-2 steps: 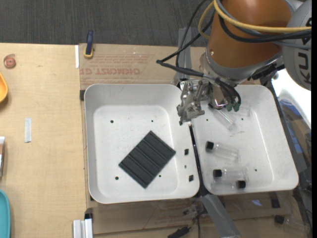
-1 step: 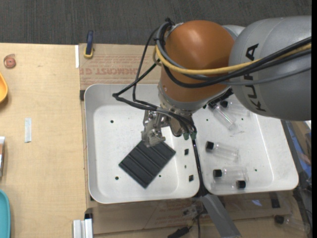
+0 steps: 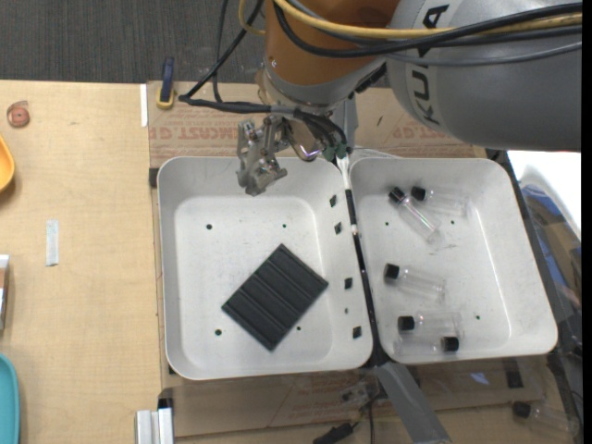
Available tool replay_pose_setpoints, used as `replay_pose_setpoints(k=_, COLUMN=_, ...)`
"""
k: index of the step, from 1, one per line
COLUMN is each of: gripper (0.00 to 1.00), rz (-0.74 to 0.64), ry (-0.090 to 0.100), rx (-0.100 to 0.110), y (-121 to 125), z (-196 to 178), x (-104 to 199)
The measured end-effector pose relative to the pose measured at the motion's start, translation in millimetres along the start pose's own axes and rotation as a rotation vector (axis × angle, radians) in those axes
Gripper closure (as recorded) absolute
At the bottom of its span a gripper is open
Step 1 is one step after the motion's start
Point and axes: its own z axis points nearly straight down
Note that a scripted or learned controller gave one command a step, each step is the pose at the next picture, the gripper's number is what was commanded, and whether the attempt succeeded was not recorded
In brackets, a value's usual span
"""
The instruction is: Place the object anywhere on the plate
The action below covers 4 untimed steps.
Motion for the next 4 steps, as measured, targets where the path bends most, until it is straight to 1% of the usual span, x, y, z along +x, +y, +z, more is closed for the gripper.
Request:
replay_pose_setpoints(k=1, gripper=1.00, rz=-0.276, ry=-0.001, rx=-0.001, y=-9, z=-7, x=-48)
replay_pose_setpoints(k=2, gripper=1.00, rz=-0.420, ry=0.002, rx=-0.001, y=21, z=-3, x=41)
replay_pose_setpoints(k=3, gripper=1.00, rz=-0.546, ry=0.000, rx=-0.001, y=10, z=-5, x=-15)
replay_pose_setpoints(k=4, gripper=1.00, rz=-0.753, ry=0.002, rx=-0.002, y=-48, z=34, x=22)
